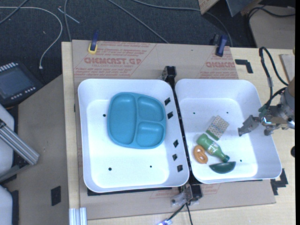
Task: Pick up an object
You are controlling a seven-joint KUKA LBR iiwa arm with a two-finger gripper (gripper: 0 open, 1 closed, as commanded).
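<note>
My gripper (253,124) hangs over the right side of the right bin (243,90), low near the bin's right wall. One dark grey finger (247,124) shows, angled down-left. Can't tell if the fingers are spread or pressed together; nothing visible between them.

Right bin contents, all clustered in the lower middle, well apart from my gripper: a small speckled tan block (218,125), tilted; just below-left of it a green bottle-shaped toy (210,146) lying on its side, touching or nearly touching the block's lower corner; an orange ring-like piece (200,154) just left of the bottle, touching it; a dark green curved piece (222,167) at the bottom, right by the bottle's lower end.

Left bin (93,163) holds a light blue divided plate (136,120), three compartments, lying flat in the upper middle of the bin.

Both bins sit side by side on the worktop (70,102), with a cardboard sheet with red print (117,59) at the back. A yellow clamp (93,46) sits at the cardboard's back-left corner, a blue clamp (221,46) at back right. Black clips (169,73) sit along the seam between the bins. Cables (56,13) run over the dark floor behind the worktop. A dark screen device (15,81) is at far left.
</note>
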